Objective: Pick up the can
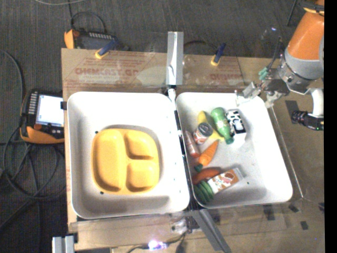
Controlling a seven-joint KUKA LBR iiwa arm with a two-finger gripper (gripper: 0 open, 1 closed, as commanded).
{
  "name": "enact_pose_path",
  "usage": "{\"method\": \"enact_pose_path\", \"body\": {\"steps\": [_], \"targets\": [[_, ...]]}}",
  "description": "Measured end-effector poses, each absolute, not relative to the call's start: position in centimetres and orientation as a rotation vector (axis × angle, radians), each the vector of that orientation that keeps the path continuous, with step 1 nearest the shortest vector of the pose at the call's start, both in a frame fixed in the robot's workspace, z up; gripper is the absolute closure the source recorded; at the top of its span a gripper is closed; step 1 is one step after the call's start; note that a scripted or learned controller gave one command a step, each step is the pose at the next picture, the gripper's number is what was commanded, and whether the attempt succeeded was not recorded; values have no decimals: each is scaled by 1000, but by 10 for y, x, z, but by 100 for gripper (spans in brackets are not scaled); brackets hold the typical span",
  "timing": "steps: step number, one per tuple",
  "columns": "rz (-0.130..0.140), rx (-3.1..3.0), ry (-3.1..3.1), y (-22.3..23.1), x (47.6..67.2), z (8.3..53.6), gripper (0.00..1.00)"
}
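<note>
The can [201, 134] is small, with a silver top and a red and white label. It stands in the right bin [263, 157], left of middle, hemmed in by a yellow item [204, 118], a green bottle [221, 123] and a carrot [208, 152]. My gripper [259, 94] hangs over the bin's far right corner, well to the upper right of the can. Its fingers stand apart, open, with nothing between them.
A black and white object [237, 122] lies right of the green bottle. Near the bin's front lie a red vegetable [207, 174], a green one [205, 190] and an orange carton [225, 180]. The left bin [79, 115] holds a yellow divided tray [126, 159].
</note>
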State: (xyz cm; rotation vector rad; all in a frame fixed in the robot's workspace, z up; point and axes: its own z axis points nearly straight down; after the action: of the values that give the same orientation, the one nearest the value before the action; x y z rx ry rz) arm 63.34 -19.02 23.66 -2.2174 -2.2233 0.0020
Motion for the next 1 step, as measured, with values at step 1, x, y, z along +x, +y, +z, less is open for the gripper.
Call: {"method": "enact_pose_path", "body": {"steps": [1], "targets": [[-9, -2327, -2104, -215, 591, 108, 0]]}}
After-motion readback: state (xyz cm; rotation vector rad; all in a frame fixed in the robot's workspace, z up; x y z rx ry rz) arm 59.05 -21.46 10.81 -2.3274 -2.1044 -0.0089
